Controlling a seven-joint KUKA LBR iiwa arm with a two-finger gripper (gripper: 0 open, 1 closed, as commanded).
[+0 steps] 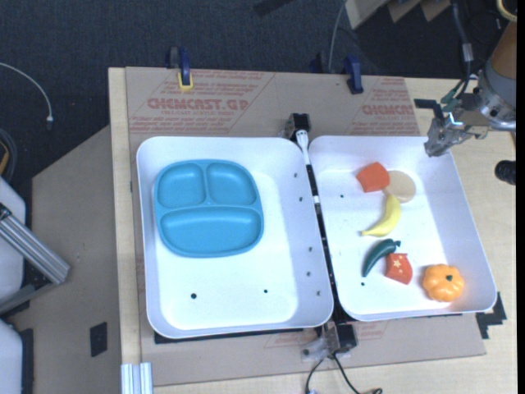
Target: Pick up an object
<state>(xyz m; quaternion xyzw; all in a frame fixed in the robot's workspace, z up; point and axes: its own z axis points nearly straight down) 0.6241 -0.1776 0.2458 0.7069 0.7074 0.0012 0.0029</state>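
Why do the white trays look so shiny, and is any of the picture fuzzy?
In the camera view, soft overhead light brightens both white bins, with only faint shadows under the banana and blue divided plate; the toy food looks fairly sharp, while the end effector at the upper right is slightly blurred, and the dark floor beyond the bench is dim.

Two white bins: left bin [164,302], right bin [459,220]. Sky-blue divided plate [210,208] in the left one. Over in the right one, an orange-red block [372,177], a pale cream disc [402,186], a yellow banana [386,218], a dark green pepper [379,256], a red strawberry [399,268] with pale specks, and an orange pumpkin [443,282]. Tan board [246,97] underneath, printed with faded red lettering, blue clamps [183,68] on its far edge. Dark navy floor [123,23] all around.
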